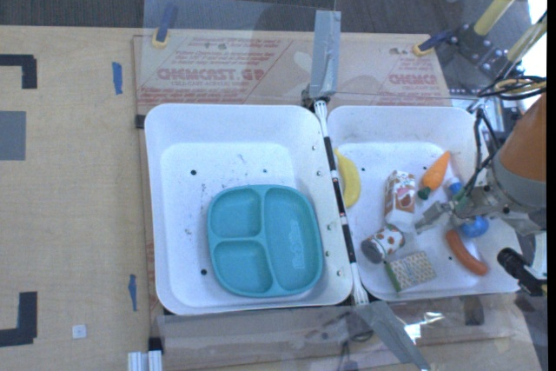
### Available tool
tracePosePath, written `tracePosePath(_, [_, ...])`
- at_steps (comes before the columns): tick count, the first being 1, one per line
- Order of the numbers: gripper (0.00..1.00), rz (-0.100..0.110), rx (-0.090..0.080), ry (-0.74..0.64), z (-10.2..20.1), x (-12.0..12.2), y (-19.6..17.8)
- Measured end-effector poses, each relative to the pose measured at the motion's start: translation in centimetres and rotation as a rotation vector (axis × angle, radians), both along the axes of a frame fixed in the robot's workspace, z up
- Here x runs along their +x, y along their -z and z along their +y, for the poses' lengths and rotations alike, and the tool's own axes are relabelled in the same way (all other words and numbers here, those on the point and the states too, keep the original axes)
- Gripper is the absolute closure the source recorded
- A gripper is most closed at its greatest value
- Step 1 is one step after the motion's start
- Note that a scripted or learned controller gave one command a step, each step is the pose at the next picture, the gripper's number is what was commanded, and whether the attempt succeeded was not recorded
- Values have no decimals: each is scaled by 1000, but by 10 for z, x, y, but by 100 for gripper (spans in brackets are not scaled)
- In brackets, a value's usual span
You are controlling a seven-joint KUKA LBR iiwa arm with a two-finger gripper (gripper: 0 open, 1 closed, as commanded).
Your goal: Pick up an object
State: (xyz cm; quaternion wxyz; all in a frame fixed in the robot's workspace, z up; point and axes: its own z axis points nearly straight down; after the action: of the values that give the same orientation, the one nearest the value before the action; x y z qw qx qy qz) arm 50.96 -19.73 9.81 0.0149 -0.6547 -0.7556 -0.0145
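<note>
My gripper (441, 212) hangs low in the right bin (382, 130), reaching in from the right. Just to its left stands a white and red carton (400, 194). An orange carrot (436, 170) lies just above the gripper. Right of the gripper a small blue thing (474, 228) sits under the wrist, and an orange-red sausage (467, 251) lies below that. A small patterned can (383, 242) lies on its side below the carton, next to a greenish speckled pad (411, 269). A yellow piece (349, 178) rests against the bin's left wall.
The left bin (174, 187) holds a teal divided plate (263, 241). A clear plastic sheet and a grey post (326, 56) stand behind the bins. Cables (495, 100) hang at the right by the arm's orange band (530, 143).
</note>
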Motion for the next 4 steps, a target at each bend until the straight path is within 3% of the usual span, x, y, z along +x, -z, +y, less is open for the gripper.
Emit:
tracePosePath(1, [0,-12,-3,198,1,-13,7])
tracePosePath(2, [100,-18,-24,208,-8,-14,-3])
tracePosePath(3, [100,-4,-42,89,31,68,-83])
tracePosePath(4, [0,-3,-43,88,31,67,-83])
